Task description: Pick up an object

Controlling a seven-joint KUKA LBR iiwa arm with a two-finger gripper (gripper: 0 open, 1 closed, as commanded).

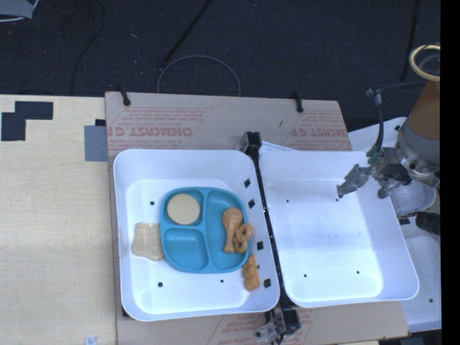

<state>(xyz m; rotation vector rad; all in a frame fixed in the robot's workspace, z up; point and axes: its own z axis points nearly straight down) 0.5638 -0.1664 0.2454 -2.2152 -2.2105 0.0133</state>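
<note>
Bins come first: two shallow white ones lie side by side on the surface, the left bin [136, 293] in the lower middle of the frame carrying everything worth taking, the right bin [338, 264] beside it. I judge the goods were gathered in one bin so my reach has a plain target. My claw [368, 180] hangs at the right of the frame over the right bin's upper edge, its fingers spread wide with nothing between them, well apart from any object, so the pick is not yet begun. A blue divided tray [188, 254] sits in the left bin; on it rest a pale round disc [182, 208] and a tan knobbly pretzel-like piece [236, 230]. Just left of the tray lies a pale bread-like slab [147, 241], and below its lower right corner a small tan chunk [251, 273].
</note>
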